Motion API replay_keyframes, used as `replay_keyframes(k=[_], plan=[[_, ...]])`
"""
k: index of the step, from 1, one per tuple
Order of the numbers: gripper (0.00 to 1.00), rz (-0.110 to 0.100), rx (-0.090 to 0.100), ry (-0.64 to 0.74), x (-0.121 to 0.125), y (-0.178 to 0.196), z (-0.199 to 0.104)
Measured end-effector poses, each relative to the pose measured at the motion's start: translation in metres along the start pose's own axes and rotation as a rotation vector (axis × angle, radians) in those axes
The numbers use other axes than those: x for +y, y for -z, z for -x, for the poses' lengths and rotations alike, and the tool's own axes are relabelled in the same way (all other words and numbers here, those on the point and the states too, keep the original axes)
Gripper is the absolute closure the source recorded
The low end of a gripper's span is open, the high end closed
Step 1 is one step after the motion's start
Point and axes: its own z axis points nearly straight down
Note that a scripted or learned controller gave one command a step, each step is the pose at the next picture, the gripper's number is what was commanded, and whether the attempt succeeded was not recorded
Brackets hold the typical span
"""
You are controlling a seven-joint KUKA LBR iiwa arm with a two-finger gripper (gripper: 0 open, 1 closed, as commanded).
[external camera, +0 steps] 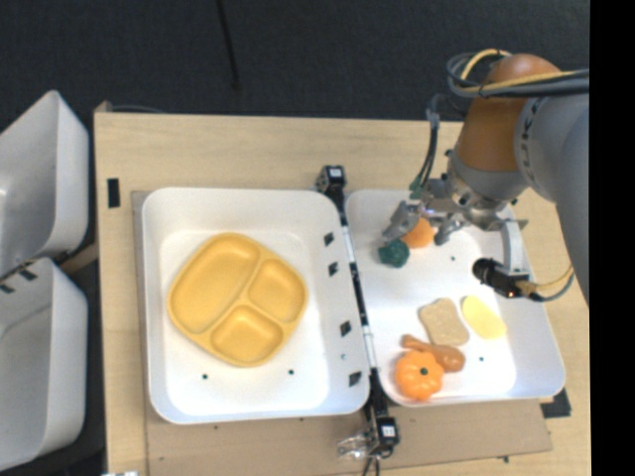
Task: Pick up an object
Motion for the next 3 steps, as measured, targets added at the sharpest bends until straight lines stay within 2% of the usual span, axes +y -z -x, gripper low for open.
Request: replay_keyframes(k=[1,2,3], plan=[[1.0,0.006,0.002,-0.003,0.001,0.014,0.0],[1.0,0.008,0.002,0.004,0.002,0.068,0.002],[1.0,0.005,0.003,0.004,0.003,0.072,0.002]])
